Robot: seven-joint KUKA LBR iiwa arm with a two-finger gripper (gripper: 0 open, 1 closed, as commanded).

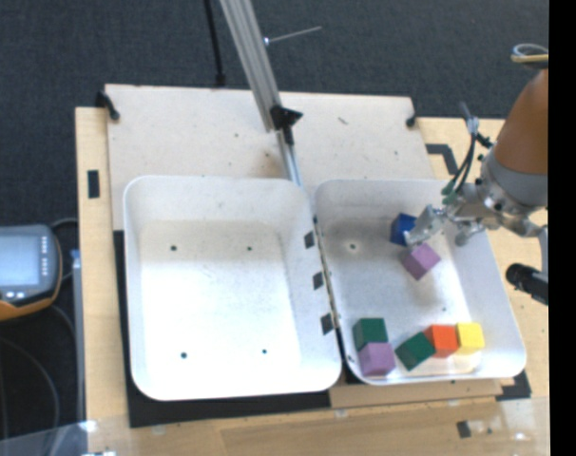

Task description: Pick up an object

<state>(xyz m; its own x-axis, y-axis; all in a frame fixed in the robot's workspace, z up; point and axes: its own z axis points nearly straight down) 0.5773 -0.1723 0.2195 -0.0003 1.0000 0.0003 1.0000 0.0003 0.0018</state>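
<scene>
My gripper (447,229) hangs over the back half of the right bin (491,293), open, with nothing between its fingers. A blue block (403,228) lies just left of the left fingertip. A purple block (421,260), tilted, lies on the bin floor slightly in front of and below the gripper. Along the bin's front wall sit a green block (370,332), a second purple block (376,357), another green block (415,350), an orange block (444,338) and a yellow block (470,336).
The left bin (145,283) stands beside the right one, sharing a middle wall. A slanted metal rail (255,60) comes down to the bins' back edge. A grey device (17,266) sits off the bench at the left.
</scene>
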